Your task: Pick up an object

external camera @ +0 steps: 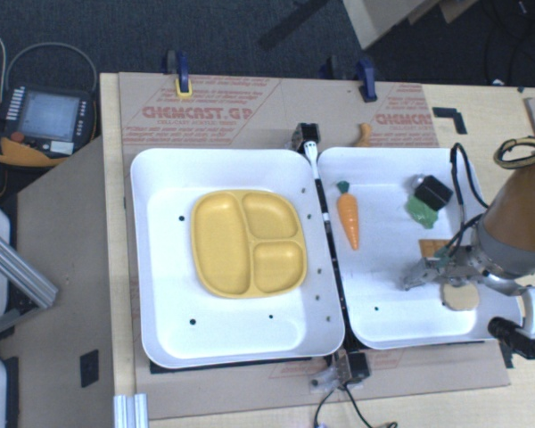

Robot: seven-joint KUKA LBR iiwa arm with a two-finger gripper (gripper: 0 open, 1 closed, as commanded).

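Brown cardboard is laid under two white bins, and in the right bin [374, 324] a toy carrot [349, 220] is seen lying well apart from the gripper [425, 275], up and to the left of it, its long axis run near-vertical in the view with the green top at the far end. Bright orange, tapered and smooth it looks, likely an easy pinch across its narrow width, while a green-and-black object [425, 201] and a pale round piece [461, 298] are placed nearer the arm. Fingers appear spread and nothing is held between them; a yellow divided plate [248, 242] is left in the left bin [160, 328].
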